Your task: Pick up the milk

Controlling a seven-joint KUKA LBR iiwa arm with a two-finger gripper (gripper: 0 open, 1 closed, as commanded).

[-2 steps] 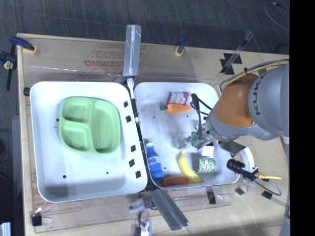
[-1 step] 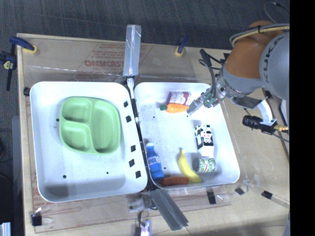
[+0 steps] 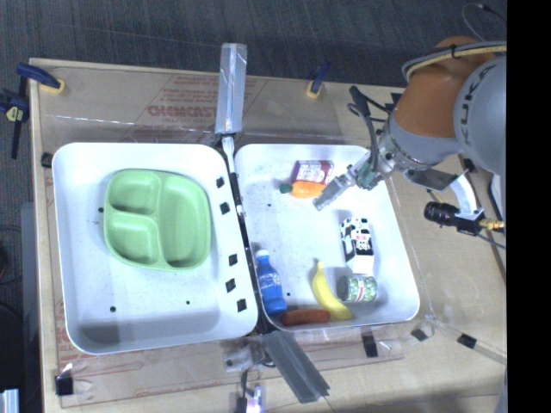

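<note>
The bench (image 3: pixel 129 101) takes up most of the scene, its clear cover clamped at the corners. On it sit two shallow white bins side by side. The left bin (image 3: pixel 86 308) carries a green divided tray (image 3: pixel 157 219) toward its ten o'clock side. The right bin (image 3: pixel 405 282) holds all the small things.

The arm (image 3: pixel 448 101) comes in from three o'clock, grey with its orange band bulging at the upper right, and slants down over the right bin's one o'clock corner. Its gripper (image 3: pixel 331 195) hangs above the bin's upper middle, the tip just beside an orange item; from here I cannot tell whether its fingers are spread or closed, and nothing shows between them.

The milk (image 3: pixel 357 239), a small carton with black and white cow patches, lies toward three o'clock in the right bin, apart from the gripper and below it in the view.

A blue bottle (image 3: pixel 270 282) lies along the bin's left wall at about eight o'clock. A banana (image 3: pixel 325 292) curves at five o'clock, with a green-labelled can (image 3: pixel 357 288) touching it on the right. A reddish sausage-like piece (image 3: pixel 303 317) rests against the bottom wall at six o'clock. At twelve o'clock a small dark-red packet (image 3: pixel 312 171) sits with the orange item (image 3: pixel 303 189) just below it.
</note>
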